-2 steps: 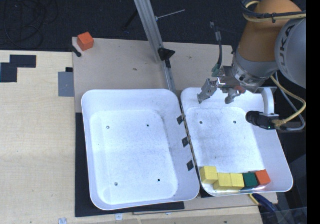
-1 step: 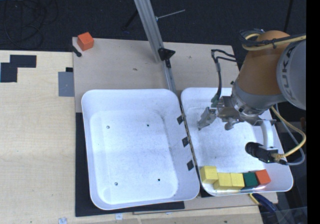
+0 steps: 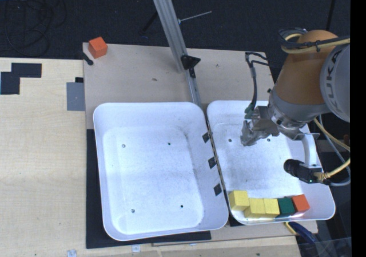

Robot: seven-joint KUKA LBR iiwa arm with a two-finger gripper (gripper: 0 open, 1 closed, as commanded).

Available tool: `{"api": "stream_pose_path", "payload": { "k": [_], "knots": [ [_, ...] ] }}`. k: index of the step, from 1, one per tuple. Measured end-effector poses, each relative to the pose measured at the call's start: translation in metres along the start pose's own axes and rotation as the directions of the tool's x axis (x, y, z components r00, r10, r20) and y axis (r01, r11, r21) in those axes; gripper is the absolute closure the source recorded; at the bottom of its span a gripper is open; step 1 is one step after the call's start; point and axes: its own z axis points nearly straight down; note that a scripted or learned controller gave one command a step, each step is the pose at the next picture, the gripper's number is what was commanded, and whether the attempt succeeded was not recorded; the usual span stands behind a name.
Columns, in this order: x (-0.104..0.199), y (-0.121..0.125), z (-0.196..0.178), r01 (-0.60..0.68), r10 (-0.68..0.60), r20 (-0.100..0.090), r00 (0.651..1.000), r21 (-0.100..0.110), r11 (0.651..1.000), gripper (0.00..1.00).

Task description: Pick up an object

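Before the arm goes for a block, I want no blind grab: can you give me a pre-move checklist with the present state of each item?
1. Blocks located: ok. Yellow blocks, a green block and an orange block sit in a row along the near edge of the right bin.
2. Gripper over the right bin: ok, but above bare floor near the far end, away from the row.
3. Gripper free of any object: ok, nothing seen in it.
4. Finger opening: cannot tell.
5. Room around a block: not ok, the blocks touch each other and hug the bin wall.
6. Left bin out of the path: ok.
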Motion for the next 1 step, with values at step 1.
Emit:
{"api": "stream_pose_path", "payload": {
  "k": [1],
  "knots": [
    [0.1305,0.0041,-0.0417,0.018,-0.018,-0.003,1.000,-0.004,1.000,1.00]
  ]
}}
